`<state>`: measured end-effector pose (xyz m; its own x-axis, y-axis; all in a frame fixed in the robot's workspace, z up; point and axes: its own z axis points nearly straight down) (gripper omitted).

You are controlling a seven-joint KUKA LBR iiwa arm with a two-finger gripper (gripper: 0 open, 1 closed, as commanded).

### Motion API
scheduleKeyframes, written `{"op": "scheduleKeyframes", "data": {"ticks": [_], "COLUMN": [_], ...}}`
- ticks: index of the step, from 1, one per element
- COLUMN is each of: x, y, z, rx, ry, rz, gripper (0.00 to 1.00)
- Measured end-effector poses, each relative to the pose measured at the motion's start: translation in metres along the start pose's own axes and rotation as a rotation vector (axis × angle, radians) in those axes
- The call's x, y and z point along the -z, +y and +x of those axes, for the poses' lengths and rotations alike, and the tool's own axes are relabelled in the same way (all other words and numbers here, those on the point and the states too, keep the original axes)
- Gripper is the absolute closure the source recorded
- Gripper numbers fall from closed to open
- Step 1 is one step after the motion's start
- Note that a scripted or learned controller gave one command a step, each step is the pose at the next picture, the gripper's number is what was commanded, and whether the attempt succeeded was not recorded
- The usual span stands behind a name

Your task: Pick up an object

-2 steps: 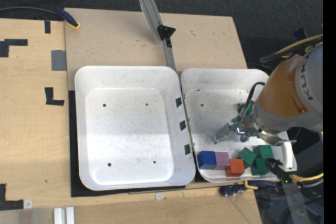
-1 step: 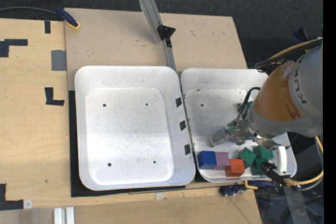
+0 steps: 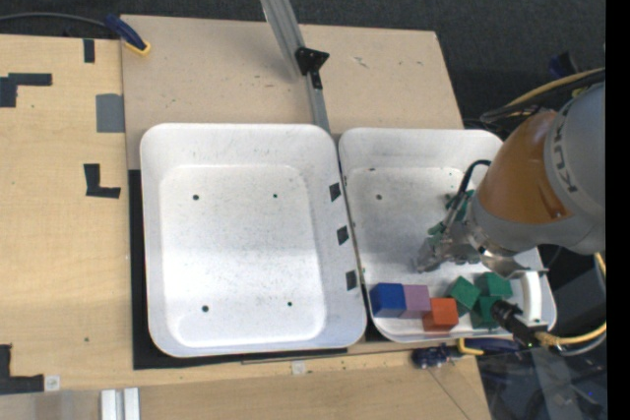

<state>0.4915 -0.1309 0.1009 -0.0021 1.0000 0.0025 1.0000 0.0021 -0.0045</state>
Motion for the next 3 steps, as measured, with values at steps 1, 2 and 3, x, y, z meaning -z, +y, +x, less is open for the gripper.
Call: {"op": "scheduleKeyframes", "data": {"ticks": [1, 2, 3], "x": [0.061, 0.116, 0.158], "y": [-0.002, 0.008, 0.011], "z": [0.004, 0.008, 0.006], "rx": [0.0, 0.0, -0.001], "ry": [-0.003, -0.004, -0.004], "rz": [-0.008, -0.009, -0.008], "gripper": [1.0, 1.0, 1.0]}}
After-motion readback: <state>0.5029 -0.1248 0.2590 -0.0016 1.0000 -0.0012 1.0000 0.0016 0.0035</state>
